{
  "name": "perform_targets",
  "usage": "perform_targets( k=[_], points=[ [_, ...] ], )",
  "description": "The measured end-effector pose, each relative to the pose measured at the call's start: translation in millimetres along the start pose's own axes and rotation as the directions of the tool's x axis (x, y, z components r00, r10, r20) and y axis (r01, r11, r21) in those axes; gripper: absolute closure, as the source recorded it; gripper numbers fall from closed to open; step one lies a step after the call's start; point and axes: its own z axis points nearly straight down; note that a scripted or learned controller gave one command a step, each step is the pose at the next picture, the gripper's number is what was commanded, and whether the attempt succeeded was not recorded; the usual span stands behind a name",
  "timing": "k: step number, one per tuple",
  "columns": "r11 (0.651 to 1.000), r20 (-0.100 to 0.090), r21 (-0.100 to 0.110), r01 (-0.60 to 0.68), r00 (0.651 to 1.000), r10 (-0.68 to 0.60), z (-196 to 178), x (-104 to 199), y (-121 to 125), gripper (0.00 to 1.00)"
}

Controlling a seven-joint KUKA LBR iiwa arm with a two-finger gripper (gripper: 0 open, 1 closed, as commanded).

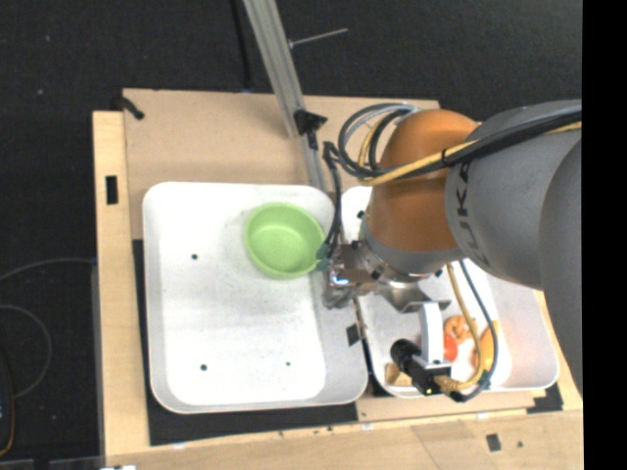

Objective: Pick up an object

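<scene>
A light green bowl [283, 240] sits upright in the left white bin [196, 311], near that bin's far right corner. My gripper [341, 276] hangs below the orange band of the arm [421, 194], over the divide between the two bins and just right of the bowl's rim. It looks close to the bowl, but whether they touch is unclear. In the right bin [534, 355], mostly covered by the arm, I see an orange and white object [455, 340] and a small tan piece [394, 371] at the near edge.
A slanted metal rail [279, 62] runs from the top of the view down to the bins' far edge. Cables [480, 355] loop from the wrist over the right bin. The wooden bench [196, 135] surrounds both bins.
</scene>
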Motion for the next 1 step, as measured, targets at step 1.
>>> perform_targets(
  k=[1],
  points=[
    [1.0, 0.001, -0.001, -0.006, 1.0, 0.006, 0.0, -2.7, 0.5, 0.0]
  ],
)
